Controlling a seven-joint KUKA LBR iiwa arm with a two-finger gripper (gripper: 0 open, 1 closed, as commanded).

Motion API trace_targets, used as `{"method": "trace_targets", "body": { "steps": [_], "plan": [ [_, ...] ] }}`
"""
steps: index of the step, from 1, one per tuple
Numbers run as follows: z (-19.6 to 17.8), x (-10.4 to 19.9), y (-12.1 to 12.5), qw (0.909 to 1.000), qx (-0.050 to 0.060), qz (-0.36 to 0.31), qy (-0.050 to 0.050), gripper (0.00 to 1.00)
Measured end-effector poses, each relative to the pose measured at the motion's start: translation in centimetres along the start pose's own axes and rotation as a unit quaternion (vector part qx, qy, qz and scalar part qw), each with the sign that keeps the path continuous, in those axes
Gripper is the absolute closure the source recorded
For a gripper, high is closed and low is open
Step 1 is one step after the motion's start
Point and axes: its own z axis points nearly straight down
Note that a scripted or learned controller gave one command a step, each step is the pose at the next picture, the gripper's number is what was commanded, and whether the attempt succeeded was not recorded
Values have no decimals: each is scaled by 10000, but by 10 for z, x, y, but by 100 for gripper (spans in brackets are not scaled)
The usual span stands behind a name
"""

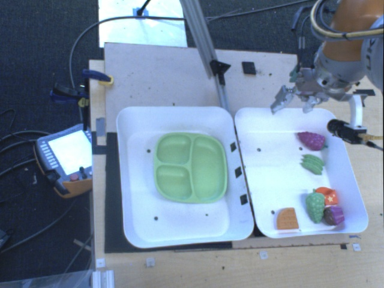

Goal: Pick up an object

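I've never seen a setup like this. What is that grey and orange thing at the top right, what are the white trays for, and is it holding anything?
You are looking down from one fixed camera above a bench. The grey and orange thing is a robot arm; at its end is a gripper with two fingers, spread open with nothing between them, hovering over the far edge of the right white bin. That bin holds small toy foods: a purple grape bunch, a small green pod-like piece, a green cone-shaped piece, a red piece, a dark purple piece and an orange block. The left white bin holds a light green divided plate. The arm's job is to pick up one object.
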Motion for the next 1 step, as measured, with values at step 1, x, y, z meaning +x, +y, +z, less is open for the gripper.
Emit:
{"method": "trace_targets", "body": {
  "steps": [1],
  "plan": [
    [58, 8, -1, 10000, 19, -9, 2, 0]
  ]
}}
